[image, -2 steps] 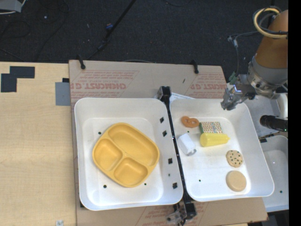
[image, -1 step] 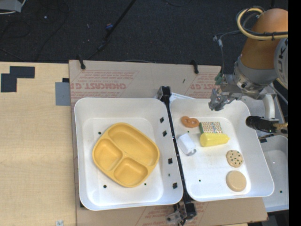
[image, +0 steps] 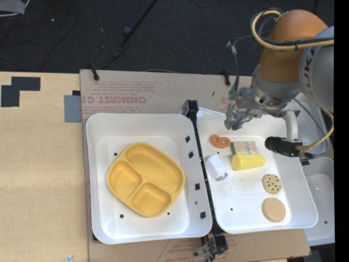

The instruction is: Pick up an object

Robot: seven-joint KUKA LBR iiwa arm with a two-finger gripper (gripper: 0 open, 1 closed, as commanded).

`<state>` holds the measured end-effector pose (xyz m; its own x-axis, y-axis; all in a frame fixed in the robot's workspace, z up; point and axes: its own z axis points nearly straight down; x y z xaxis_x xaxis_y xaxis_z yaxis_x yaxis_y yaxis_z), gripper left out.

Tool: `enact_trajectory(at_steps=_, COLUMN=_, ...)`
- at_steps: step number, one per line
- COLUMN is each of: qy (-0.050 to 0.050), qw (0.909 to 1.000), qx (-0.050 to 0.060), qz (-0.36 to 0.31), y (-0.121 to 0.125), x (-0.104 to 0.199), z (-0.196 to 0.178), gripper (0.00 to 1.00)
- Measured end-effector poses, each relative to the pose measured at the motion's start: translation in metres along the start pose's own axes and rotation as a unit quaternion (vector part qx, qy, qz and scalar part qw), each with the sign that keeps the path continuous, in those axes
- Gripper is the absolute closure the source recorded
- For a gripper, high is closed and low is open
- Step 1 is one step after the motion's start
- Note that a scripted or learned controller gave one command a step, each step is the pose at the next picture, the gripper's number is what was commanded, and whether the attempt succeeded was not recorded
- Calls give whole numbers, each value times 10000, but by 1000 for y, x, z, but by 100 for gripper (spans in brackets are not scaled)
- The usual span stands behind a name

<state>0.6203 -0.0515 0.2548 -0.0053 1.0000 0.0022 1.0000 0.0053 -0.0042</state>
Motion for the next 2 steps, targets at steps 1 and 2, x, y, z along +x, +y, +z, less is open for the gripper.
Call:
enact_trajectory(at_steps=1, qy=-3, qw=10000, qx=6, qz=-1, y=3, x=58, z=15, gripper=100)
enact_trajectory(at_steps=2, qy=-2, qw=10000, qx=-9, qz=-3, y=5, x=112, z=9, gripper=100)
